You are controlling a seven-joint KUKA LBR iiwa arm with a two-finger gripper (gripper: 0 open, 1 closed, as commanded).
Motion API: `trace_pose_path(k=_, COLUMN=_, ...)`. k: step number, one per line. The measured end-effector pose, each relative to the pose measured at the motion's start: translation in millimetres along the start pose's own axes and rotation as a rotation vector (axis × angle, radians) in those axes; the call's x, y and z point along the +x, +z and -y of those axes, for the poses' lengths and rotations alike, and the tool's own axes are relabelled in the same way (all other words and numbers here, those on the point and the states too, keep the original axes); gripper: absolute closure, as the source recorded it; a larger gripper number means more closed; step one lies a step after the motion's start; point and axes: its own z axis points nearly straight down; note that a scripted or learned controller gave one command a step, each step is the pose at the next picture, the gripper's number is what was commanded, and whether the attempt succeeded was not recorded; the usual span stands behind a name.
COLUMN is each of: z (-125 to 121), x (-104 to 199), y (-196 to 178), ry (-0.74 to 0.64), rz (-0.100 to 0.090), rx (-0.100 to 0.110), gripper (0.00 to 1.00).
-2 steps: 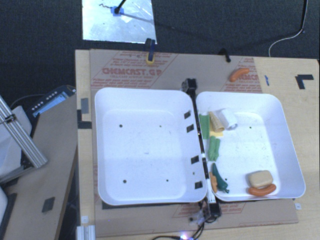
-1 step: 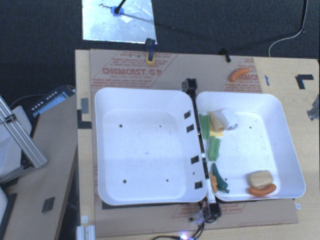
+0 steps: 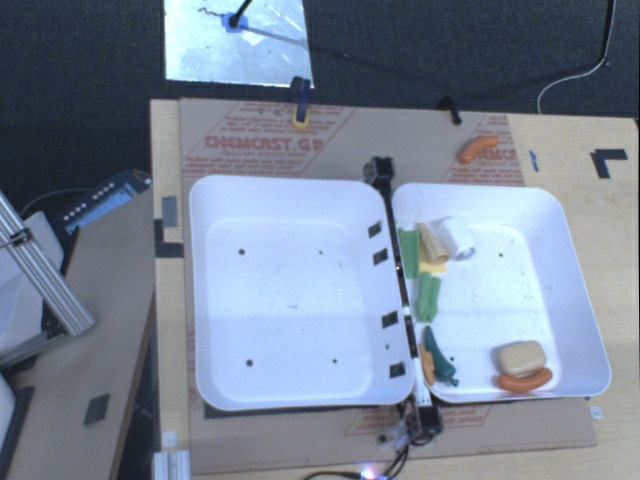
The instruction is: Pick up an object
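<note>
The right bin [image 3: 565,258] holds several small objects. A white cylinder [image 3: 459,237] lies beside a tan ridged piece [image 3: 433,239] and a yellow piece [image 3: 433,263] near the bin's upper left. A green strip [image 3: 408,251] and a green pod [image 3: 428,295] lie along the left wall. A carrot with dark green leaves [image 3: 435,360] rests at the lower left. A tan bread roll [image 3: 520,356] sits above an orange sausage [image 3: 524,379] at the lower right.
The left bin [image 3: 215,228] stands beside the right one, joined by a black clip strip [image 3: 385,258]. An orange sausage [image 3: 479,149] lies on the bench behind the right bin. A yellow and blue clamp [image 3: 300,103] sits at the bench's back edge.
</note>
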Motion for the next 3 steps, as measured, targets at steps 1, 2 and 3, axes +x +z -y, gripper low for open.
trace_pose_path(k=1, z=2, x=59, y=127, ry=-0.004, rz=-0.008, rx=0.024, gripper=1.00)
trace_pose_path(k=2, z=-4, x=101, y=-2, ry=-0.005, rz=-0.004, rx=-0.003, gripper=1.00)
trace_pose_path(k=3, z=-87, x=16, y=26, ry=0.007, rz=-0.002, rx=0.015, gripper=1.00)
